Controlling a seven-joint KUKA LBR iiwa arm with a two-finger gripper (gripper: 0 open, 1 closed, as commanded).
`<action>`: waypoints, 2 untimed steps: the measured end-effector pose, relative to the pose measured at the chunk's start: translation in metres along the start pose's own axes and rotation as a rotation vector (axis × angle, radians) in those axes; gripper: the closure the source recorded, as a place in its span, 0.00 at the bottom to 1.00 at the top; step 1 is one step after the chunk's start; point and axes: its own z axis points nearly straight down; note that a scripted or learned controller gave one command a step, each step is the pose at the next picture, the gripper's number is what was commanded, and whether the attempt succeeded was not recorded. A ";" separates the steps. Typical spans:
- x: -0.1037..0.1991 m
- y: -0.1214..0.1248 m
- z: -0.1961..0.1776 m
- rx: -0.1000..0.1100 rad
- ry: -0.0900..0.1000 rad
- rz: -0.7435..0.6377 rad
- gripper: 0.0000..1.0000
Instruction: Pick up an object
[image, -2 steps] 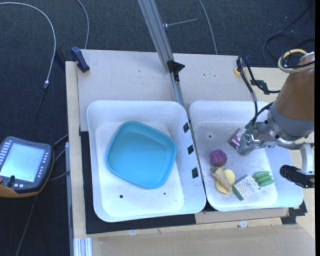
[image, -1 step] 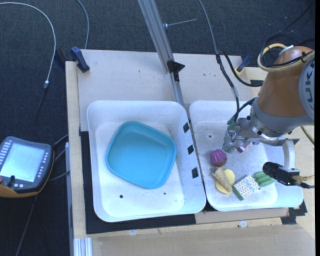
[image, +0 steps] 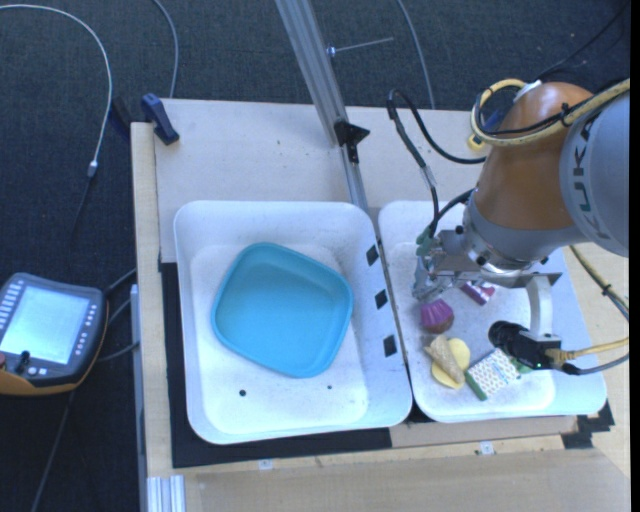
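Nearest the lens, the arm's orange band (image: 530, 120) was seen above the end effector (image: 432, 285), poised over a purple object (image: 436, 317), grip state indiscernible.

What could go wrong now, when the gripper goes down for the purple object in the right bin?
1. The gripper is just above the purple object, which looks rounded, so it might slip away from the fingers.
2. The yellow object lies close below it in the right bin; a push could knock them together.
3. The black cable hangs near the wrist and may snag.
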 end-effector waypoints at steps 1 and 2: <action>0.053 0.005 0.003 0.002 0.000 -0.001 1.00; 0.097 -0.001 0.008 0.002 0.000 0.000 1.00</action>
